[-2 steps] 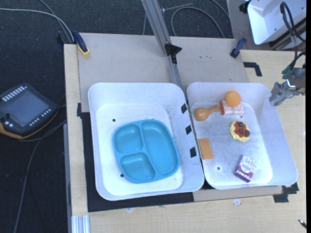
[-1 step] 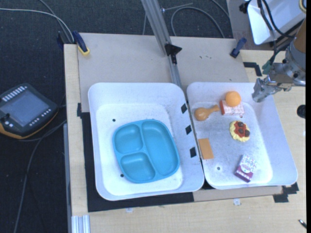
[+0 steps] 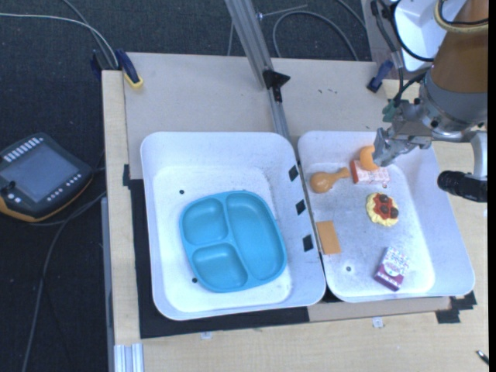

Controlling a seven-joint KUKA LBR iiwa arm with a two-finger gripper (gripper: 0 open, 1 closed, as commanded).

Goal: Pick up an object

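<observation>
Two shallow white bins are sitting side by side on the pale wooden bench [image 3: 194,91]. The left bin [image 3: 167,177], in the centre of the frame, is holding a light blue plastic plate with three compartments [image 3: 230,239]. The right bin [image 3: 434,231], at centre right, is holding five small things: an orange block [image 3: 364,160] near its upper edge, a small red and white box [image 3: 373,175] touching that block from below, a tan wooden peg with a round head [image 3: 327,180] lying to their left, a yellow and red round toy [image 3: 383,208] lower down, a flat orange card [image 3: 328,237] by the bin's left wall, and a purple and white packet [image 3: 393,269] at lower right.

From the upper right of the frame the grey arm with its orange band [image 3: 461,45] is reaching down, and the gripper [image 3: 384,152] is hanging just above and beside the orange block. Whether its tips are spread or pressed together I cannot tell. At far left, a black handheld control pendant [image 3: 39,175] is lying on the dark floor.
</observation>
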